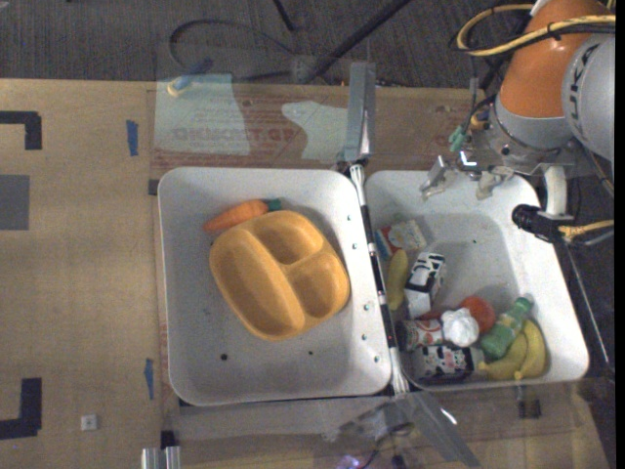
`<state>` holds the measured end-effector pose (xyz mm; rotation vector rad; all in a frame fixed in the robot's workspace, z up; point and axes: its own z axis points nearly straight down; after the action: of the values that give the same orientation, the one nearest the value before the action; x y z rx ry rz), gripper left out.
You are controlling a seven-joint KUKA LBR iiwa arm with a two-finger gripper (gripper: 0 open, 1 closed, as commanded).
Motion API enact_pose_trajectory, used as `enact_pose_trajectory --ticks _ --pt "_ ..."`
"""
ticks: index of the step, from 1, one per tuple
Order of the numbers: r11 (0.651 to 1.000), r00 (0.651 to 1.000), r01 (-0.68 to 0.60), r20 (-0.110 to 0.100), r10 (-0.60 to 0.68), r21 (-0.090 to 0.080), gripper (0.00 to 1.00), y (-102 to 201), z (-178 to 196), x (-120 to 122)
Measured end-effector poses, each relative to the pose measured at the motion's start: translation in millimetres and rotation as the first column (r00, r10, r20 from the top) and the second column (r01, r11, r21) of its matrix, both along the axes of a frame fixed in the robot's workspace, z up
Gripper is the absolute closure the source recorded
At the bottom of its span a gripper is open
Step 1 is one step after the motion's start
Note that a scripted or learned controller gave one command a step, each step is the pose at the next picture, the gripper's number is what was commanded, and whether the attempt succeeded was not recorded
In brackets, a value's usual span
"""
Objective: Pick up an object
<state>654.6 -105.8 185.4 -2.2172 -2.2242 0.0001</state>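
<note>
My gripper [457, 178] hangs over the far edge of the right bin [547, 252], its two fingers spread apart with nothing between them. Below it, toward the bin's near side, lie several small items: a black-and-white carton [425, 279], a yellow banana [396, 277], a red-and-white packet [405, 235], a white crumpled object [460, 327], a red piece [479, 311], a green bottle [508, 328], a second banana [525, 353] and a dark can [444, 362]. The gripper is well above and behind all of them.
The left bin [190, 340] holds a yellow divided plate [278, 274] and an orange carrot [237, 214] at its far side. A metal divider [374, 262] runs between the bins. Cables [488, 22] loop near the arm's orange band [547, 52].
</note>
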Motion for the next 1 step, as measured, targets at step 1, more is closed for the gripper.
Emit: enact_pose_trajectory --ticks 1 --pt "0.999 0.999 -0.047 0.019 0.047 -0.003 0.00 -28.7 -90.7 -23.5"
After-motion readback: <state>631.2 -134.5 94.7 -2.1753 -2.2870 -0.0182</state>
